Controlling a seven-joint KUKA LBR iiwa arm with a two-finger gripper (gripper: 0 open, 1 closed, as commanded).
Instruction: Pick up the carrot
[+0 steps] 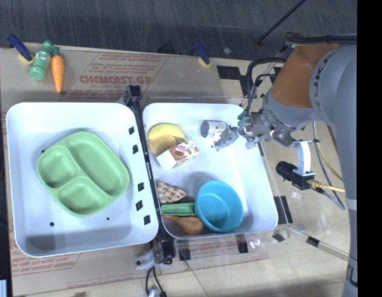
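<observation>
Looking for the target: I find the carrot (57,72) on the bare board behind the left bin (18,166), outside both bins, lying beside a green bottle-shaped toy (40,64), just about touching it.
Gripper: the gripper (223,138) hangs over the upper part of the right bin (265,184), near a small grey item; I cannot tell how its tips stand, and I see nothing held between them.
Gap to cover: carrot and tool are well apart, with the whole left bin and its green divided plate (83,173) between them.
Step in hand, as I judge it: travel to the carrot; no grasp has begun.
How I would do it well: lift clear of the bin walls first, cross high, then come down over the carrot's thick orange middle.
Grip line: I would close across the carrot's width, since it lies roughly front to back with its green top at the far end.
Risk: the green toy sits so close that one tip may catch it or nudge the carrot away.
Clutter: the banana (164,135) and blue bowl (218,206) lie off my route.
</observation>
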